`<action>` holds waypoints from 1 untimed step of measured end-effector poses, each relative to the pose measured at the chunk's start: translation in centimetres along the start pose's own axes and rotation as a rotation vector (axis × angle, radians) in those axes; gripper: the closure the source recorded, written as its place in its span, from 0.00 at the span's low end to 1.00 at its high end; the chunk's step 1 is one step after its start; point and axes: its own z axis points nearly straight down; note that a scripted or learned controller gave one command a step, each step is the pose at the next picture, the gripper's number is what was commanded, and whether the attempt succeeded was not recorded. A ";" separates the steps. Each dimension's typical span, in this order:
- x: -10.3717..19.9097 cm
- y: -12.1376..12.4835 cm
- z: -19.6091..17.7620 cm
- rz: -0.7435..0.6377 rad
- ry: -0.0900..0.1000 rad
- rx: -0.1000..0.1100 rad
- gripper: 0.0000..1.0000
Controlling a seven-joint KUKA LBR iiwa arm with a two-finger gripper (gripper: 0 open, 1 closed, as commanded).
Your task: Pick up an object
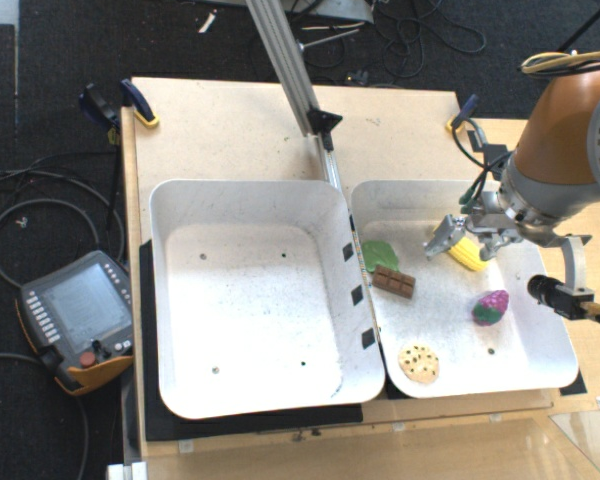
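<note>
My claw hangs over the far part of the right bin, reaching in from the right under my grey wrist and its orange band. The fingers are spread apart, open, and between and just beneath them lies the yellow corn cob; I cannot tell whether the fingers touch it, and nothing is clamped between them.

Taking that corn cob as my landmark: the green piece lies to its left, close against the wall where the two bins meet. The brown chocolate bar lies left of the cob and a little nearer the camera, touching the green piece's near edge. The purple fruit with a green tip lies nearer the camera than the cob and slightly to its right, apart from it. The round cookie lies well apart from the cob, towards the near rim of the right bin.

The left bin stands further left of the cob, beyond the shared wall, on the same wooden bench. A teach pendant lies on the dark floor, far left of the cob, beyond the bench's edge.
</note>
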 end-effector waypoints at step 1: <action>1.1 0.1 5.4 -0.001 0.001 0.000 0.00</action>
